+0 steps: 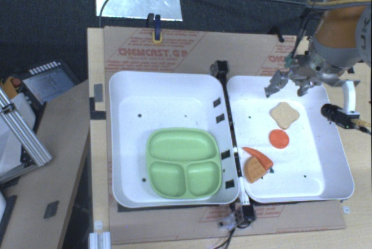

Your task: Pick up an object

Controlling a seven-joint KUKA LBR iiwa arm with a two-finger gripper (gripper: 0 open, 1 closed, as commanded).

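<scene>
Over the right bin (334,175), the gripper (289,84) is hanging at about one o'clock from the bin's middle, its two dark fingers standing apart with nothing between them. Grey wrist and orange band are angling in from the upper right.

Below it, four small pieces are lying on the white floor:
- a tan bread slice (284,114), just below the fingers at roughly six o'clock from them, apart from the tool;
- a round red-orange tomato slice (279,139), just beside the bread at its six o'clock;
- an orange carrot-like wedge (257,156), near the divider at about eight o'clock from the bin's centre;
- a tan waffle-textured piece (254,170), touching that wedge.

Left bin (125,96) is holding a green three-compartment tray (183,162) toward its near edge.

Judgement: the bread slice is sitting closest and looking like the likeliest target. These are probably toy foods, light and stiff, likely smooth plastic, so slipping is a risk. Lying flat, the slice is offering little height; pinching across its narrower width, edge to edge, is seeming the best hold. Nothing lifted yet.
</scene>
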